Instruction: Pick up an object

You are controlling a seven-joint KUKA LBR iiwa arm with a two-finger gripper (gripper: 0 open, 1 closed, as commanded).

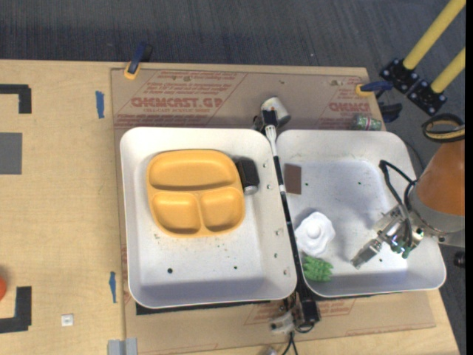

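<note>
In the right bin (347, 176) lie a white lumpy object (315, 232), a small green object (318, 268) just below it, and a flat brown piece (293, 178) near the bin's left wall. My gripper (367, 253) hangs low over the bin's lower right part, pointing down-left, well to the right of the white and green objects. Nothing shows between its fingers. The left bin (140, 220) holds a yellow divided tray (196, 191) with a dark object (247, 174) at its right edge.
The orange wrist band (442, 187) and a black cable (395, 180) stand over the right bin's right side. A brown board (244, 95) lies under both bins. Yellow-handled tools (436, 28) sit at the top right.
</note>
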